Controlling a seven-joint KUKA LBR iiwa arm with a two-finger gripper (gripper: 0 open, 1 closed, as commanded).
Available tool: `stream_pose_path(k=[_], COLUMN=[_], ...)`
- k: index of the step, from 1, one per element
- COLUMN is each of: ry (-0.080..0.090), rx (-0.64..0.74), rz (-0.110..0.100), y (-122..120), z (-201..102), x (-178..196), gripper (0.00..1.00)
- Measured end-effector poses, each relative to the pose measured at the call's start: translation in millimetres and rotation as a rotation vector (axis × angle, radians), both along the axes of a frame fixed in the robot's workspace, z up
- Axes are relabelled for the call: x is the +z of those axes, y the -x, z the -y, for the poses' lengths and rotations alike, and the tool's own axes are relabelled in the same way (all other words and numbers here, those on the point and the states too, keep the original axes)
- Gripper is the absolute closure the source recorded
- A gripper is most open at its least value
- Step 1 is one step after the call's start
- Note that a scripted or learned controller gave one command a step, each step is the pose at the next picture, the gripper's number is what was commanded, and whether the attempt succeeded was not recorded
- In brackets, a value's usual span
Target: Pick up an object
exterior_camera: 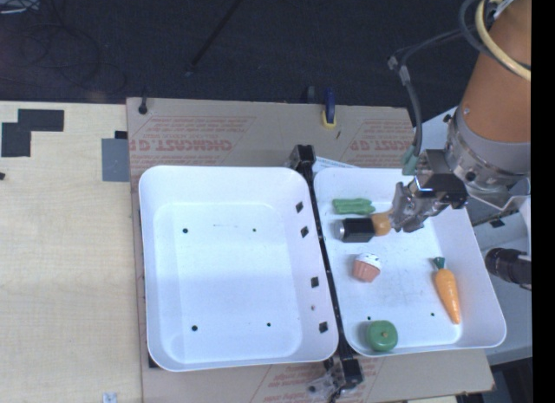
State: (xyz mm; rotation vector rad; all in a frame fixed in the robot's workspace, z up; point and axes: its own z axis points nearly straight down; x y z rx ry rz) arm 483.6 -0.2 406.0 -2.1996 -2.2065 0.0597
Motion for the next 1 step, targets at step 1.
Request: stream_pose_path(k=[1], ry=[0.002], rx=[0.002], rz=[-0.009], y=[-1.7], z=[0.9], x=[6.4], gripper=[1.0])
